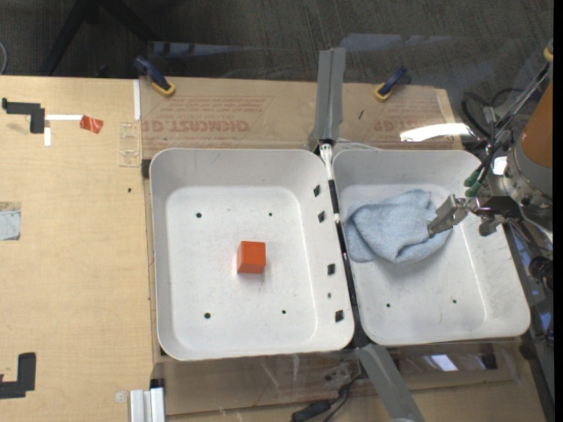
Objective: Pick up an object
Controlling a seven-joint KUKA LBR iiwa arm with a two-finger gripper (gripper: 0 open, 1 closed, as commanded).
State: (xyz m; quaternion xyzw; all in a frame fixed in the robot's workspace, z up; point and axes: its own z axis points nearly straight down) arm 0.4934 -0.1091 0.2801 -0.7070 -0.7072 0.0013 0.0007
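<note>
Grey cloth [398,226] lies bunched in the right bin [493,319].
Gripper [459,214] touches its edge; grip unclear. Orange block [252,257] sits apart.

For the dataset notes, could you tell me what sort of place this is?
Probably a robotics lab bench: two white bins holding an orange block and grey cloth, clamped cardboard, and a gripper reaching in.

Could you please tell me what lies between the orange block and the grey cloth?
In the camera view, the orange block sits in the left bin and the grey cloth in the right bin; between them lie bare white floor and the bins' adjoining walls.
</note>
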